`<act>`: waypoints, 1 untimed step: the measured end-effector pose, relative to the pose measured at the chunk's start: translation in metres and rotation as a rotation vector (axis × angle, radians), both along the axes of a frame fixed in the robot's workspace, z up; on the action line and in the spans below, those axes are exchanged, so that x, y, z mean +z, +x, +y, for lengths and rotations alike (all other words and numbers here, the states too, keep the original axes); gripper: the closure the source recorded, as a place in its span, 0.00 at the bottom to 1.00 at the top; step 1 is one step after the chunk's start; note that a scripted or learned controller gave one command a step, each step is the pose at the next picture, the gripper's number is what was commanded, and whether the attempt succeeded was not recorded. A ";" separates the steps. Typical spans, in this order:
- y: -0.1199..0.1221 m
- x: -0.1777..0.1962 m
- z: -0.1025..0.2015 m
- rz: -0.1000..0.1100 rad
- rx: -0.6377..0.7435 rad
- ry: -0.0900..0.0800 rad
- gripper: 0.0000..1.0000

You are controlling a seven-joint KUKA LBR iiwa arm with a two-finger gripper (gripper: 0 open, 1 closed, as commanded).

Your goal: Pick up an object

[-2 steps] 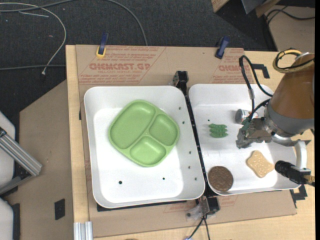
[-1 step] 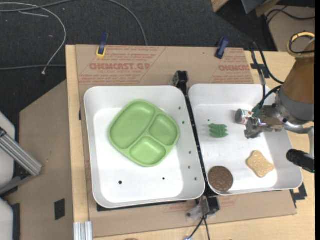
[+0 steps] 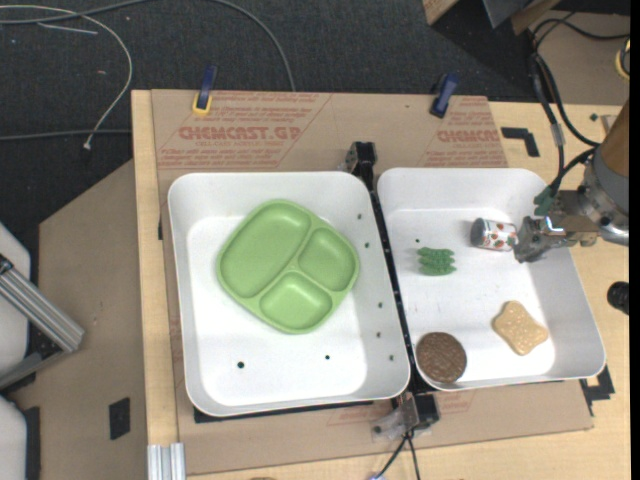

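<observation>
In the right bin point(image 3: 570, 298) lie several small objects. A small white and red cylinder point(image 3: 492, 234) lies on its side near the bin's upper right. A green leafy piece point(image 3: 436, 260) sits left of centre. A tan cracker-shaped piece point(image 3: 520, 327) and a brown round disc point(image 3: 441, 357) lie toward the front. My gripper point(image 3: 528, 240) reaches in from the right, low over the bin. Its tip sits right against the right end of the white and red cylinder. Whether it holds the cylinder is not visible.
The left bin point(image 3: 200, 348) holds a green divided plate point(image 3: 288, 265). A black divider point(image 3: 385, 268) runs between the bins. Cables hang by the arm at the upper right. Blue clamps point(image 3: 205, 76) pin the cardboard base at the back.
</observation>
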State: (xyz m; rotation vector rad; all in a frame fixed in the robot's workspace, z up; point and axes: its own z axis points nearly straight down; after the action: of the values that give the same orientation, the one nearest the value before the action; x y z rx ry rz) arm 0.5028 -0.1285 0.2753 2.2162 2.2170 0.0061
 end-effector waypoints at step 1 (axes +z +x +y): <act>0.015 -0.017 0.049 0.011 0.005 0.004 1.00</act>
State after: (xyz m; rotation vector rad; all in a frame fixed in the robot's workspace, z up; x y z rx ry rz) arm 0.5177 -0.0794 0.2581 2.2187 2.2296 -0.0006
